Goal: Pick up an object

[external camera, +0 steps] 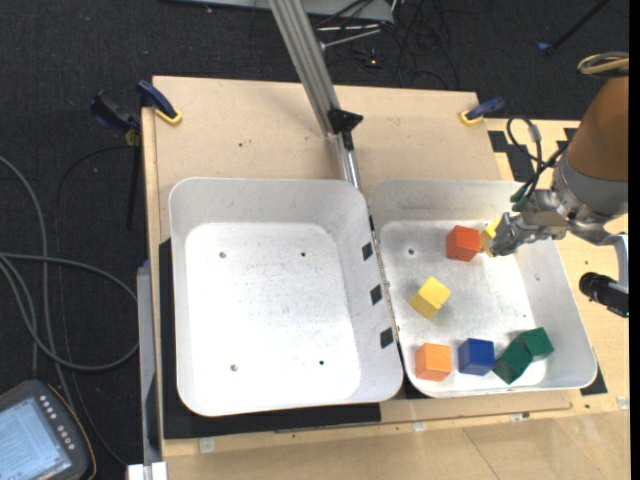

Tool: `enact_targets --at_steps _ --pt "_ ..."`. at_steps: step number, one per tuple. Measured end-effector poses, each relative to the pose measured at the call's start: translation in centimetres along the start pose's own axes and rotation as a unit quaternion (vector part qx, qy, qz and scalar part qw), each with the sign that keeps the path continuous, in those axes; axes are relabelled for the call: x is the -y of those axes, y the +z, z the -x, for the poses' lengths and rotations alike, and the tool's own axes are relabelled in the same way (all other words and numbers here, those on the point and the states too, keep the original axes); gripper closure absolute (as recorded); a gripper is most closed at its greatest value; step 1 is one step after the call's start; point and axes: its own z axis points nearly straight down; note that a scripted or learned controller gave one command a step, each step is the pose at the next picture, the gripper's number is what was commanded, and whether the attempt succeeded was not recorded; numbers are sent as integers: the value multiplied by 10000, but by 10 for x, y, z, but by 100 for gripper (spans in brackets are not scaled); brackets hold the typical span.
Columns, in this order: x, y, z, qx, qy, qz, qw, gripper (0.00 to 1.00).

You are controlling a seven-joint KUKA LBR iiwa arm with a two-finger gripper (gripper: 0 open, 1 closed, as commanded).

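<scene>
Now | end effector (503,236) low in right bin (560,298), opening impossible to tell, grasp unconfirmed | red-orange block (462,242) just beside, toward left bin (200,268) | short sideways reach needed

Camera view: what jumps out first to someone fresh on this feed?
The bright blocks in the right bin: a red-orange block near the top, a yellow block mid-bin, and orange, blue and green ones along the bottom edge. The pincer sits right beside the red-orange block.
</scene>
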Motion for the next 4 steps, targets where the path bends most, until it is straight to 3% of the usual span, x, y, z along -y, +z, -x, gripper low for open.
enact_targets --at_steps 4 --pt "-40 1 -210 -18 -31 -25 10000 100"
